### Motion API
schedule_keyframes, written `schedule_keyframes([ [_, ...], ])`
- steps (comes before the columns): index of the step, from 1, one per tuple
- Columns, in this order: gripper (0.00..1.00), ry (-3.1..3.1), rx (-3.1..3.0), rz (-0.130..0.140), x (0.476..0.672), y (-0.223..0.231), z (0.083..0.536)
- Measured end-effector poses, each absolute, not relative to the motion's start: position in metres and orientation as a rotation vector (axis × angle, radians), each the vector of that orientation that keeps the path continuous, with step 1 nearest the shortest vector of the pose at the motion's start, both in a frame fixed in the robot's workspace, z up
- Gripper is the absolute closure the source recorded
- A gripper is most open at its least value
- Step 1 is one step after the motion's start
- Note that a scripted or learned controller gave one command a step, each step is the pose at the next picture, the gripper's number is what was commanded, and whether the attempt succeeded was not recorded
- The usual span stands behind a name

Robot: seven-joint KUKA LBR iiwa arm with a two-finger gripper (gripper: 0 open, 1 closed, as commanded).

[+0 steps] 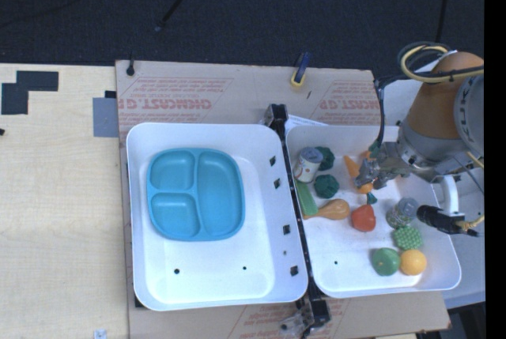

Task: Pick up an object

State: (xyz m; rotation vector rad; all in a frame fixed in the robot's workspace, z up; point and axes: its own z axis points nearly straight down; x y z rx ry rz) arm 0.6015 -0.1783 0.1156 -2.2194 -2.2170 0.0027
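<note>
Cardboard sheeting is covering the table beneath two white bins sitting side by side. The left bin is carrying a blue divided plate, which is lying flat toward its upper left part, its three compartments facing up. The right bin is holding a scatter of small toy foods.

The grey arm with its orange band is reaching in from the right and hanging over the upper right part of the right bin. Its jaws are hovering just above an orange piece. Whether the jaws are released or clenched cannot be told from this angle, and nothing is visibly sitting between them.

Among the objects, a small can is lying near the bin's upper left corner, touching a dark green round piece. Another dark green lump is sitting just below them. A tan pear-shaped gourd is lying on its side near the dividing wall. A red tomato-like piece is sitting just right of the gourd. A greyish round item is resting near it, with a green textured block just below. A green lime-like fruit and an orange ball are touching each other at the bin's lower right.
</note>
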Motion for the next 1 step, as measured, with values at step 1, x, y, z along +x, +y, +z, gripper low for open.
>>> schedule_keyframes([
  [1, 1.00, -2.222, -2.221, -0.001, 0.6080, -0.1775, 0.1597],
])
